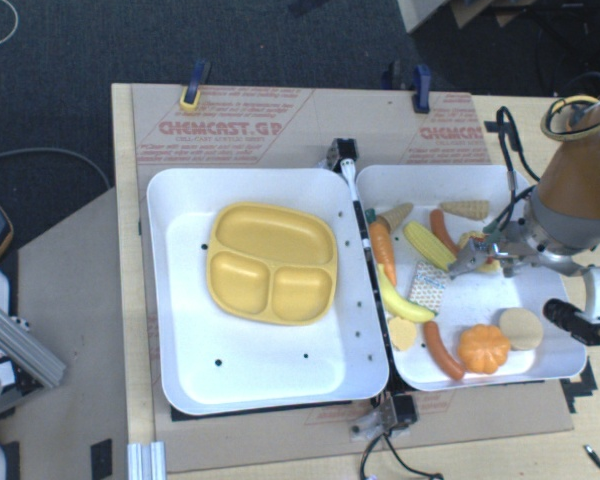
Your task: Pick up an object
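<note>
Your gripper sits low in the right bin, fingers a little apart and holding nothing, with the corn just to their left, lying slanted toward the bin's near edge.

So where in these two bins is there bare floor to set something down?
The left bin has bare floor all around the yellow divided plate, widest along its near edge and left side. The right bin is crowded: carrot, corn, banana, sausage and orange fill it, with the tool low among them.
</note>
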Motion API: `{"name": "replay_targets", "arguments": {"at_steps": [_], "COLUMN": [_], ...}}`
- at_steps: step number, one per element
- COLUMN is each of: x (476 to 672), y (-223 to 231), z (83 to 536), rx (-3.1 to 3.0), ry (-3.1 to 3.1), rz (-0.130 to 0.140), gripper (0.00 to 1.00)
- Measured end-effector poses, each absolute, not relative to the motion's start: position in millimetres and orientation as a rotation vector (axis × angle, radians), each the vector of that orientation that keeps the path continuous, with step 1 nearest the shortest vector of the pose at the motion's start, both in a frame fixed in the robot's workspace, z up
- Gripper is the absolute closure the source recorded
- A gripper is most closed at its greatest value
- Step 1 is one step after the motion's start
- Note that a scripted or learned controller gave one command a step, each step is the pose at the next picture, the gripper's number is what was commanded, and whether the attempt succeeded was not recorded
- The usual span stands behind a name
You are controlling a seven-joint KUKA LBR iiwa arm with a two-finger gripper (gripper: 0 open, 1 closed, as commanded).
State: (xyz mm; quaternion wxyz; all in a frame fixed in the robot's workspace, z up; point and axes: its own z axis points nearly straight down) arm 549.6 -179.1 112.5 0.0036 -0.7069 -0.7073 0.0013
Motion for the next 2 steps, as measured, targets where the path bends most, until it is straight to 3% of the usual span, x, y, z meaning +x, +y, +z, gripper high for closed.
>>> {"name": "replay_targets", "arguments": {"at_steps": [1, 2], "x": [551.7, 552.7], "y": [-178.7, -179.7], "z": [88.0, 99.5], "rx": [-2.220, -2.226], "ry": [-2.221, -2.226], "rz": [-0.005, -0.007], "gripper": [0.00, 1.00]}}
